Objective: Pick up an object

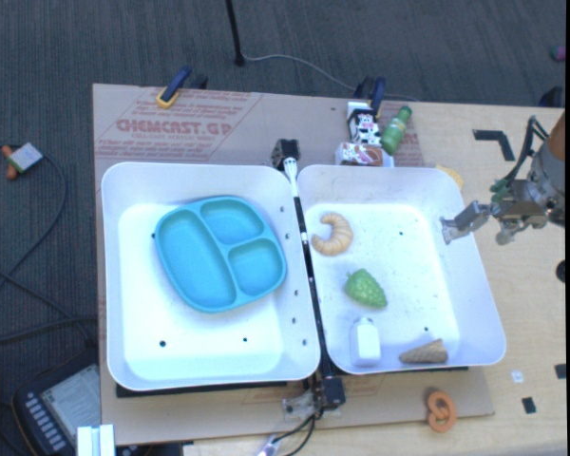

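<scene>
A blue divided plate is seen in the left bin. In the right bin are laid a curved tan croissant, a bumpy green piece, a small white bottle and a brown wedge, all apart. The gripper is seen at that bin's right rim, nothing held; its opening cannot be told.

arm: cut by right edge | gripper: blurred, finger state unclear

We see our gripper: grey metal fingers, dark blocky wrist hardware with greenish bits, thin black cables, orange band sliver above.
</scene>
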### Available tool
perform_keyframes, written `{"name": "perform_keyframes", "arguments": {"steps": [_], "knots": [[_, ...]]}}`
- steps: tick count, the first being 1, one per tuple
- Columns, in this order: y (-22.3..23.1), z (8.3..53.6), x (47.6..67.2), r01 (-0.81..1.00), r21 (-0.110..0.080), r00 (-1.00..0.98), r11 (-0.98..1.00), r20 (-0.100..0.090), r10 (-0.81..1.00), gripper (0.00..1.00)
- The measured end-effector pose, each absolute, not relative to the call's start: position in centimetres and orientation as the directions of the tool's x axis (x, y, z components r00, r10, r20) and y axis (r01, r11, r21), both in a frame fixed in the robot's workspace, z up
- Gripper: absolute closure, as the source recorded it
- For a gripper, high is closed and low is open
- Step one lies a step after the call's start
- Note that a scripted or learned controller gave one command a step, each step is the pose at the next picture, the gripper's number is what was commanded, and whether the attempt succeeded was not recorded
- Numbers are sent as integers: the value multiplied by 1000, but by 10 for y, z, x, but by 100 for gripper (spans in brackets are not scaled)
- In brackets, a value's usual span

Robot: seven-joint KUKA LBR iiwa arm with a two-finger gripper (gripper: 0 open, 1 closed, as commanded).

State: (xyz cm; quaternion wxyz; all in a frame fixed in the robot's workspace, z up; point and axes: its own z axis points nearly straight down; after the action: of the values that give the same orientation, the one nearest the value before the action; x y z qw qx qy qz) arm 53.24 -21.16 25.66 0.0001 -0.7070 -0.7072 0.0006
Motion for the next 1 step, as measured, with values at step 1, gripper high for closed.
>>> {"name": "perform_keyframes", "arguments": {"steps": [1], "knots": [[-191, 87, 493, 1000, 6, -1, 1, 0, 1000, 0]]}}
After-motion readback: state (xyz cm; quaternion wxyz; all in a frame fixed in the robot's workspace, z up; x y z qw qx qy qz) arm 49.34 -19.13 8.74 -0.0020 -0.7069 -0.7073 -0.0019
